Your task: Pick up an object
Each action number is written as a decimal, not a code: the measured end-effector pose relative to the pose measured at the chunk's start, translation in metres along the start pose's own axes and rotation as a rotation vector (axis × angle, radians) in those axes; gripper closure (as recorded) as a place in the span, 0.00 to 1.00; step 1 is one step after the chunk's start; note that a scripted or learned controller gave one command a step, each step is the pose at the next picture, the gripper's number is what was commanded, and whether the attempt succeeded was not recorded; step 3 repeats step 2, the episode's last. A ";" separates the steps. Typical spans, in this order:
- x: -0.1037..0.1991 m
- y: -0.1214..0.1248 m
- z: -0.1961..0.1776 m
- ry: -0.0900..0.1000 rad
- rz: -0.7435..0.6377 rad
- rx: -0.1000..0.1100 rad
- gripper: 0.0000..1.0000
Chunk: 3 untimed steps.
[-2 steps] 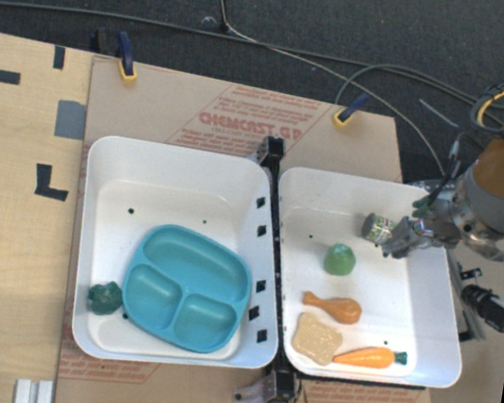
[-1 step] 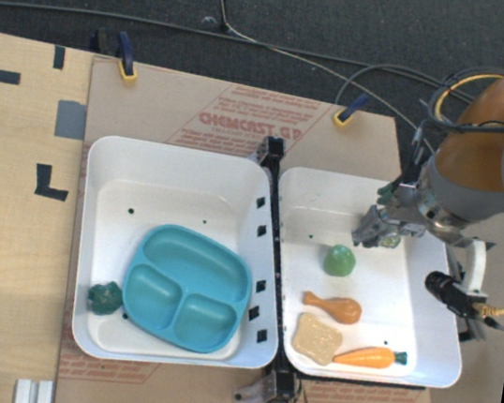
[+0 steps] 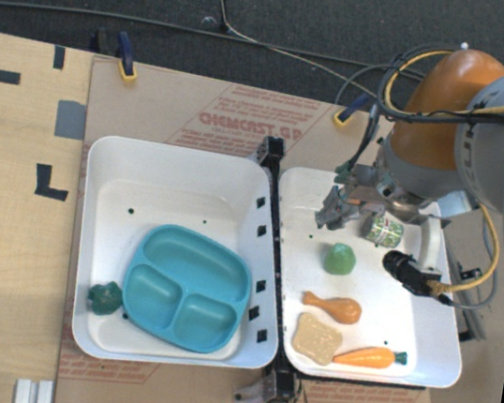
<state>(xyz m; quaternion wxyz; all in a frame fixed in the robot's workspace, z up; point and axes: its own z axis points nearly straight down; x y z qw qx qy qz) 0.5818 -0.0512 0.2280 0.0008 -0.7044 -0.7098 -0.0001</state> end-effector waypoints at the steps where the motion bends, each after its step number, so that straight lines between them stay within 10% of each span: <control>1: 0.058 0.005 0.002 0.000 0.000 0.001 1.00; 3: 0.104 0.032 0.003 0.000 0.001 -0.001 1.00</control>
